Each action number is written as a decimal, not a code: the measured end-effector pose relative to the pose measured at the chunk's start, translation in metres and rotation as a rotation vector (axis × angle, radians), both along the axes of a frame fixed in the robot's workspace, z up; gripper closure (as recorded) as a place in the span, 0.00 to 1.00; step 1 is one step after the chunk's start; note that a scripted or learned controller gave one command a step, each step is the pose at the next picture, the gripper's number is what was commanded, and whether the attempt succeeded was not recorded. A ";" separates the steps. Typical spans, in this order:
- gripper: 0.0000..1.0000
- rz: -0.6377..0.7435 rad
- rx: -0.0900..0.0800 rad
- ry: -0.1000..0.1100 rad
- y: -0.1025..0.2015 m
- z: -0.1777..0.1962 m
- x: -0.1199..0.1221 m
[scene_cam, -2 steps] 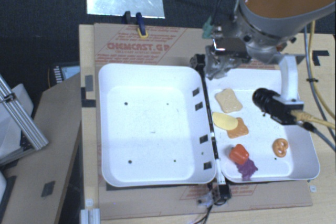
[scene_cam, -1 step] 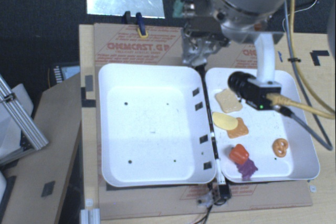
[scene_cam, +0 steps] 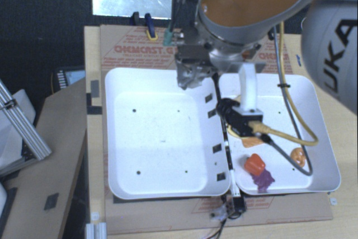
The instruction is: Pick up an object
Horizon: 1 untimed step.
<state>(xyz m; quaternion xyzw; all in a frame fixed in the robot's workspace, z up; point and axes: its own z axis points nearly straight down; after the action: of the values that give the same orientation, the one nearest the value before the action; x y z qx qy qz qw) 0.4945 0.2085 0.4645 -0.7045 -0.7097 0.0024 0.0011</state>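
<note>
My gripper [scene_cam: 189, 74] hangs over the back right corner of the left bin [scene_cam: 120, 137], close to the divider between the bins. I see nothing between it and the bin floor. In the right bin [scene_cam: 321, 137] a red-orange block [scene_cam: 255, 164] lies near the front left. A purple piece [scene_cam: 263, 179] touches its front side. An orange-tan rounded object [scene_cam: 299, 156] sits further right, near the bin's right wall. A bit of something yellow [scene_cam: 237, 130] peeks out beside the divider, mostly hidden by the robot's own fittings.
Both bins rest on a cardboard sheet [scene_cam: 134, 48] on the bench. Blue and green clamps [scene_cam: 151, 28] stand at its back edge. An aluminium rail [scene_cam: 22, 126] leans at the far left. The arm's bulk overhangs the back of the right bin.
</note>
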 end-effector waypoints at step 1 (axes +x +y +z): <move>1.00 -0.013 0.001 -0.006 -0.073 0.000 -0.008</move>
<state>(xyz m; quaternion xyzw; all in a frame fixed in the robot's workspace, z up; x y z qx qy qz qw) 0.4866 0.1357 0.4649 -0.7090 -0.7052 -0.0002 -0.0007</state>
